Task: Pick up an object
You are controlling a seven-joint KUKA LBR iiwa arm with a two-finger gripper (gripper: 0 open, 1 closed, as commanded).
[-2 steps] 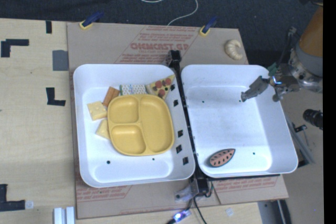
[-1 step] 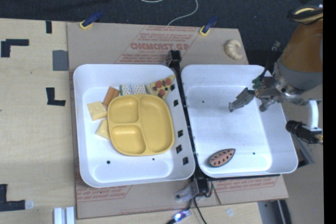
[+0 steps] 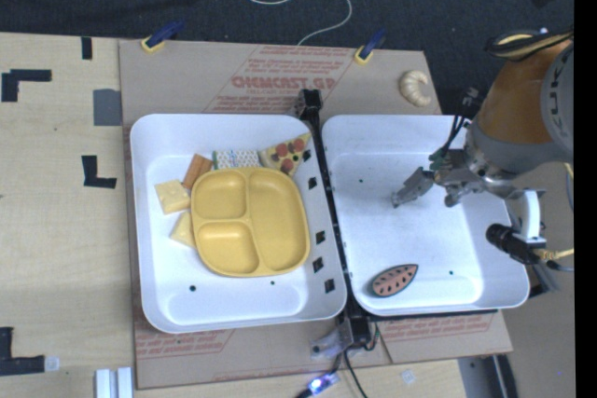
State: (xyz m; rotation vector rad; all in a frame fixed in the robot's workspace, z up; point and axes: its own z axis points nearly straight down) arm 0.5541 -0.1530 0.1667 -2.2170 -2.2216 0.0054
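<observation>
The end effector [image 3: 411, 192], state unclear, hangs above the right bin [image 3: 466, 294]; leaf-shaped toy [image 3: 395, 280] lies lengthwise left-to-right, tip upper-right.

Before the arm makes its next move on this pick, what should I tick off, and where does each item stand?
1. Target in view: ok. A brown leaf-shaped object lies in the right bin, near its front wall.
2. Target free of clutter: ok, nothing touches it.
3. Gripper over the target: not ok; it sits farther back in that bin.
4. Anything held: cannot tell.
5. Left bin contents out of the way: ok. The yellow divided plate and the pieces beside it stay across the divider.
</observation>
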